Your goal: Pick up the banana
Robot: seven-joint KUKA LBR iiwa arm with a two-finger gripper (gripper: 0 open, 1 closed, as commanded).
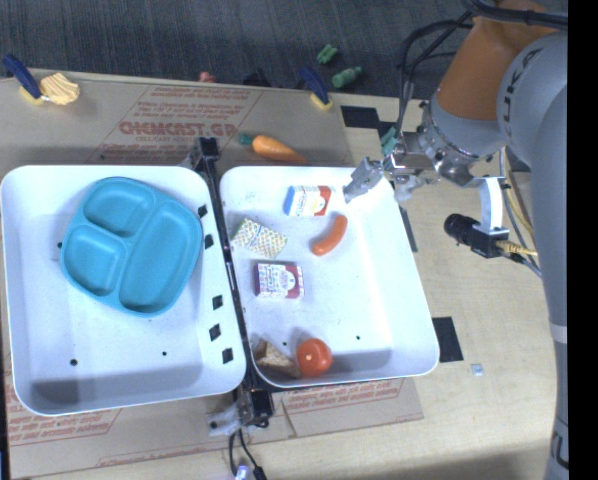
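Observation:
My gripper (363,181) hangs over the far right corner of the right bin (404,298), just right of a small white and red carton (307,201). Nothing shows between its tips. An orange-red sausage (329,235) lies a little below and to the left of it. A pale yellow rounded piece (61,90) rests on the cardboard at the far left corner, outside both bins; I cannot tell whether it is the banana.
The right bin also holds a yellow patterned cracker (257,237), a red and white box (279,280), a tomato (315,355) and a brown piece (273,358). A blue divided plate (129,243) sits in the left bin (39,368). A carrot (274,148) lies behind the bins.

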